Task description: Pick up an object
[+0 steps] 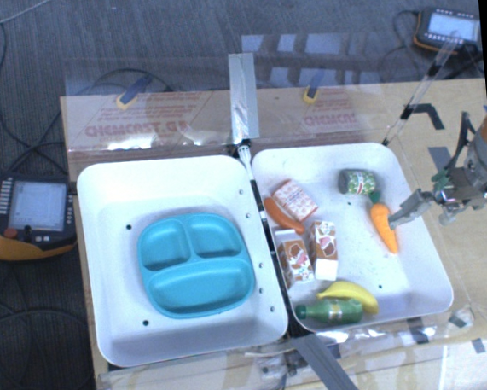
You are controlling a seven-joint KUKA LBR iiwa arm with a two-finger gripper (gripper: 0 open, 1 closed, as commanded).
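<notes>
The right bin [423, 275] holds several small items. An orange carrot [384, 226] lies near its right wall, with a green can [359, 182] just above it. Toward the bin's left side are a red-and-white box [295, 200], an orange box [280, 215] beside it, and two small cartons [294, 260] [325, 249]. A yellow banana [349, 294] and a green bottle [330, 312] lie along the front wall. My gripper [412, 206] reaches in over the right rim, its tip just right of the carrot, with nothing visibly held.
The left bin [106, 194] contains a blue divided tray [197, 263]. The arm's wrist [469, 178] hangs beyond the right bin's edge. A teach pendant [27, 215] sits on the floor at left, and cables and another pendant [449, 29] are at the back right.
</notes>
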